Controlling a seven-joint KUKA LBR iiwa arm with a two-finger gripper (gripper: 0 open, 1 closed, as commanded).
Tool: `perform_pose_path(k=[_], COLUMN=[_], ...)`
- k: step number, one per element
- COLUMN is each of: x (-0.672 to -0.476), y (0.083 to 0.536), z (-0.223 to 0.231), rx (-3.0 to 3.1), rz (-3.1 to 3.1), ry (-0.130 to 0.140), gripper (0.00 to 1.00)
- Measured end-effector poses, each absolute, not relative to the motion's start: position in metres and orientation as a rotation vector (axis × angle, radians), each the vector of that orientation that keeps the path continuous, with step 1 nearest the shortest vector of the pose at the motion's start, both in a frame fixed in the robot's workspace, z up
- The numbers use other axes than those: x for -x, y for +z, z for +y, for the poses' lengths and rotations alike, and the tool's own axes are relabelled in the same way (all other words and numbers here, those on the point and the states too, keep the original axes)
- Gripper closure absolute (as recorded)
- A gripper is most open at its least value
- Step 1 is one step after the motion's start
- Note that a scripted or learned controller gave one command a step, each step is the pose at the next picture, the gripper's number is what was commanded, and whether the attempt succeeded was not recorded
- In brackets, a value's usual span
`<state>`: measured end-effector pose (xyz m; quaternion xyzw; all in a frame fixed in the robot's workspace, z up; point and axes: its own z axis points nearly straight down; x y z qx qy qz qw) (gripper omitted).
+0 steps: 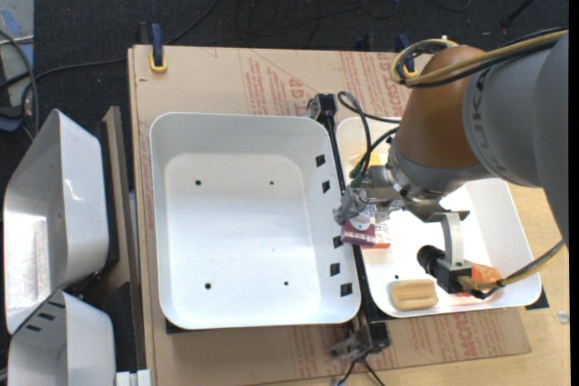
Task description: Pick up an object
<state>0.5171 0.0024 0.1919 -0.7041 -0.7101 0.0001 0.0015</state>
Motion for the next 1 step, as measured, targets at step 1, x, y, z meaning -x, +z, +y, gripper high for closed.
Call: perform_pose_path(k=[1], x=[-0.4867], y=[0.1919], z=[0.0351], rx=[2.213], rz=[-2.225], ry=[0.003], gripper=[1.00])
